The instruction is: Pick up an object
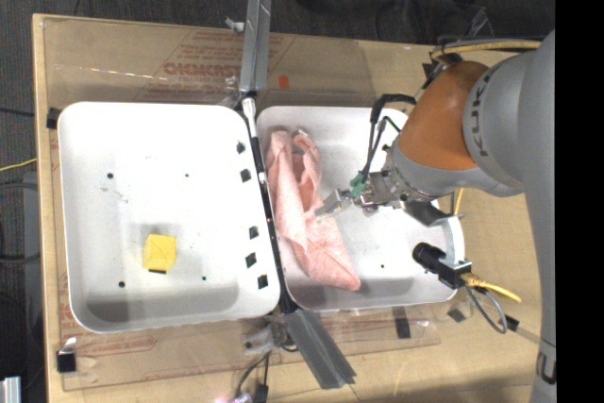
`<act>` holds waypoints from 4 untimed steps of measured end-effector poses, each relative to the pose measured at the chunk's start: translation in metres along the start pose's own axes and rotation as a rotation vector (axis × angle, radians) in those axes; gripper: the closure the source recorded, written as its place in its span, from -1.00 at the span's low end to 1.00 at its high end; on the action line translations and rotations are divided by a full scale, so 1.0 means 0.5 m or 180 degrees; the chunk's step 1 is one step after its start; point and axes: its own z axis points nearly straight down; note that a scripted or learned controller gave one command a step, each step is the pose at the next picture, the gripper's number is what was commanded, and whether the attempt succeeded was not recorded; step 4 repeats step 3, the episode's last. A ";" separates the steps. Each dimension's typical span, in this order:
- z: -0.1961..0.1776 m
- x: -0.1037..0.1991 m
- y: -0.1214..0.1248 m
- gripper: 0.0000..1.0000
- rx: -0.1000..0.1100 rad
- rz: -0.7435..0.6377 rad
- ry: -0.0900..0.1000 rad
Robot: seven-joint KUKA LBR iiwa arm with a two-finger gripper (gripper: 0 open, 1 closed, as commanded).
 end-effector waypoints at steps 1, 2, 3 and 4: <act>0.105 0.073 0.093 -1.00 -0.0010 -0.0316 -0.0007; 0.086 0.073 0.092 1.00 -0.0001 -0.0330 -0.0005; -0.096 0.183 0.070 1.00 -0.0008 -0.0623 -0.0005; -0.096 0.183 0.070 1.00 -0.0008 -0.0623 -0.0005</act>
